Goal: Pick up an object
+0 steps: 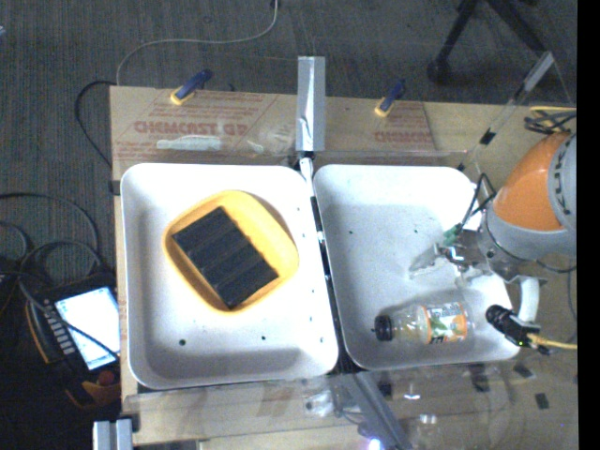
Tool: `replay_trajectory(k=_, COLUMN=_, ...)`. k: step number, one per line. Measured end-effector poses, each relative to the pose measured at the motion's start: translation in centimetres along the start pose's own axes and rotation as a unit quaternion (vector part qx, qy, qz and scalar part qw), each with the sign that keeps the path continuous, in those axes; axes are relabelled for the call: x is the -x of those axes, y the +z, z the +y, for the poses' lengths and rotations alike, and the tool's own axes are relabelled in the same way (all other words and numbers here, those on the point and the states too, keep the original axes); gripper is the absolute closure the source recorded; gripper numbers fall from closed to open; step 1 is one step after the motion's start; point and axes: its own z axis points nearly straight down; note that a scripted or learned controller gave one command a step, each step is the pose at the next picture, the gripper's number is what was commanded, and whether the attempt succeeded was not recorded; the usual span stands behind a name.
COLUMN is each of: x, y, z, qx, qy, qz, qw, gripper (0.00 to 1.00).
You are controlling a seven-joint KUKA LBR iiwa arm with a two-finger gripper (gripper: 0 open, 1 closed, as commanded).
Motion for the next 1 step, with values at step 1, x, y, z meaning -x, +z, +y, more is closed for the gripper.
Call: replay_trajectory(k=1, x=0.06, y=0.03, z=-3.81, qx=0.007, qy=-0.012, qz=-0.007, qw=0.9999, gripper=0.0)
